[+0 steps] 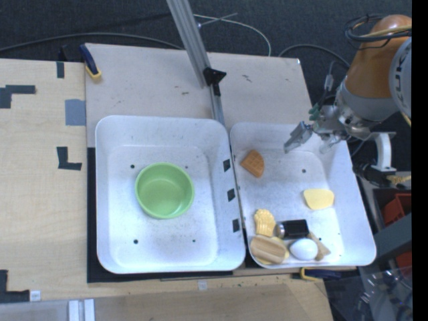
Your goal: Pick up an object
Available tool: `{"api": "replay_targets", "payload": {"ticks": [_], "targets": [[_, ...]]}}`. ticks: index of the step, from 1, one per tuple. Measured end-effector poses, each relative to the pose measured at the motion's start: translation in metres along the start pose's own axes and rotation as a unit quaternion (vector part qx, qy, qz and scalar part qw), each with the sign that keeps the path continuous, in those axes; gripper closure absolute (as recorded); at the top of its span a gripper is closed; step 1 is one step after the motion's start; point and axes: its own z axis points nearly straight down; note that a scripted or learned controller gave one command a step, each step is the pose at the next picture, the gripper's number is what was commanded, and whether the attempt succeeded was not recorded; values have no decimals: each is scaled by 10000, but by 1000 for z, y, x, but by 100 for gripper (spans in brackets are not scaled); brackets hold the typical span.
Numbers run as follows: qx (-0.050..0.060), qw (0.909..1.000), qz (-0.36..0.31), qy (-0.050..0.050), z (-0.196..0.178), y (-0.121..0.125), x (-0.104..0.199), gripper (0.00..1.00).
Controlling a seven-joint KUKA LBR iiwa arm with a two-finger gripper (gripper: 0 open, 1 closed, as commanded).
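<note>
Reading left to right: green bowl (164,190) in the left bin (107,179); orange block (253,163) (likeliest target) at ten o'clock in the right bin (348,199); gripper (313,139) spread, grasping nothing, at twelve. Descending near the rim risks collision.

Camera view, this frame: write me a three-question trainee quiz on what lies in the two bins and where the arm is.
1. True or false: the green bowl sits in the left bin.
2. Which lies nearest the gripper? A) white egg B) orange wedge C) black block
3. Fill in: the yellow piece lies in the ___ bin.

Key: 1 true; 2 B; 3 right.
</note>
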Motion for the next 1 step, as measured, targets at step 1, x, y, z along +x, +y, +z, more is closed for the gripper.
{"api": "replay_targets", "payload": {"ticks": [1], "targets": [[0, 10000, 0, -1, 0, 0, 0, 0]]}}
